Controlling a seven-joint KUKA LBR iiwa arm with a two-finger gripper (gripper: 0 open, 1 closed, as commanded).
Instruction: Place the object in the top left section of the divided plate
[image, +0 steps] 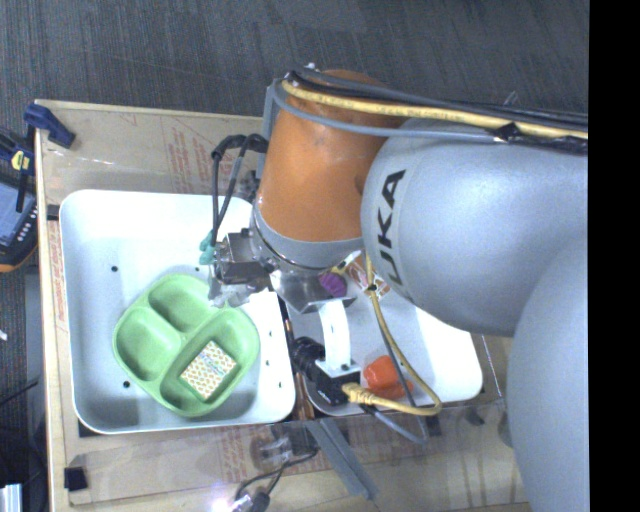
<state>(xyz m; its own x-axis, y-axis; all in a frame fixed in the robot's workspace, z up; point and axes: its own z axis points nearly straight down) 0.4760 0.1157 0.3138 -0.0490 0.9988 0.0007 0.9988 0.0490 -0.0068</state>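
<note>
arm (480, 230): grey w/ orange band (320, 170), comes in from 3 o'clock, covers most of the r. bin (455, 362) and the 3 o'clock side of the l. bin (100, 240).
gripper (228, 283): down over the l. bin, at the plate's 1 o'clock edge, abt above the rim by the small upper section. open or closed: can't tell, the wrist hides it. nothing seen held.
plate (150, 345): green, divided in 3, lies flat in the l. bin toward 6 o'clock. one big section at its 9 o'clock side, one small at 12–1 o'clock, one at 4–5 o'clock.
patterned square (210, 370): yellow-green w/ fine dotted print, lies flat in the plate's 4–5 o'clock section, turned abt diamond-wise. sits at 6–7 o'clock from the gripper, near but clearly apart, not touching it.
upper section: bare green inside, just at 8 o'clock of the gripper.
big section: bare green too.
orange thing (380, 373): in the r. bin near its 6 o'clock edge, partly behind a yellow cable; shape unclear.
purple thing (333, 284): small, just under the wrist at 3 o'clock of the gripper; mostly hidden, can't tell which bin floor it rests on.
worktop (150, 140): pale tan board under both bins, seen at 12 and 6 o'clock of the l. bin.
</note>
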